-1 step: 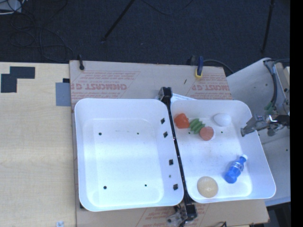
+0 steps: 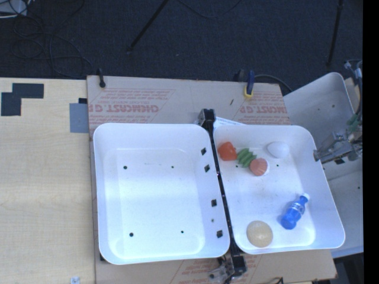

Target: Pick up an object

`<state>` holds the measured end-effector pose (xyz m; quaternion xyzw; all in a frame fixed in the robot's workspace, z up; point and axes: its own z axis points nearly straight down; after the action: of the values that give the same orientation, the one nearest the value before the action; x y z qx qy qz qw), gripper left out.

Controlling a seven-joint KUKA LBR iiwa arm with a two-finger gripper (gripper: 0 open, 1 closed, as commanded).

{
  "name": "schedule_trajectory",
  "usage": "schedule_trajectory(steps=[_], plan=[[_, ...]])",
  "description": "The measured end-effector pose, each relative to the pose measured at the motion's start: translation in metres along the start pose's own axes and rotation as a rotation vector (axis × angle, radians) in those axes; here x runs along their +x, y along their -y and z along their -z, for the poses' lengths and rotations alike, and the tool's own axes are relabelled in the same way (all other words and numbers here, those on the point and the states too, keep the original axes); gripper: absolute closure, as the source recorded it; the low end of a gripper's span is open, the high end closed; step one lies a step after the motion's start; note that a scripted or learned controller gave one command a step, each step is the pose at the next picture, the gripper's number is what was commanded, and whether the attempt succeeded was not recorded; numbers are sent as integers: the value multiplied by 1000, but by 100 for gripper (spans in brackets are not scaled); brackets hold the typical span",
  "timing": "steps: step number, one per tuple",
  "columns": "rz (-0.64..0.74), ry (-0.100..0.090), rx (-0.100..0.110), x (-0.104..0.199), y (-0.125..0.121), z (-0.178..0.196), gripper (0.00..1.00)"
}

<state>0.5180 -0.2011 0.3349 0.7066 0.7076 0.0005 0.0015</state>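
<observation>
The right bin (image 2: 323, 176) holds several small objects. An orange-red piece (image 2: 227, 151) lies near its far left corner, touching a green ridged piece (image 2: 244, 156). A salmon-coloured ball (image 2: 259, 167) rests against the green piece. A white rounded object (image 2: 277, 149) sits by the far wall and is hard to tell from the bin. A small blue bottle (image 2: 294, 212) lies tilted at the near right. A beige round object (image 2: 259, 233) sits near the front wall.
The left bin (image 2: 103, 188) stands beside the right one, with a black divider strip (image 2: 214, 176) between them. Both rest on a cardboard sheet (image 2: 148, 102). Grey metal hardware (image 2: 339, 148) juts in at the right bin's right rim, below a white panel (image 2: 323, 99).
</observation>
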Motion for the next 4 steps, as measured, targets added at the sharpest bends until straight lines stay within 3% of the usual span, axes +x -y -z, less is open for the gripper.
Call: schedule_trajectory(steps=[1, 2, 3, 4], plan=[[5, 1, -7, 50, -7, 107, 0], [3, 0, 6, 48, -6, 110, 100], [3, 0, 7, 48, -6, 109, 0], [2, 0, -5, 77, 43, 209, 0]])
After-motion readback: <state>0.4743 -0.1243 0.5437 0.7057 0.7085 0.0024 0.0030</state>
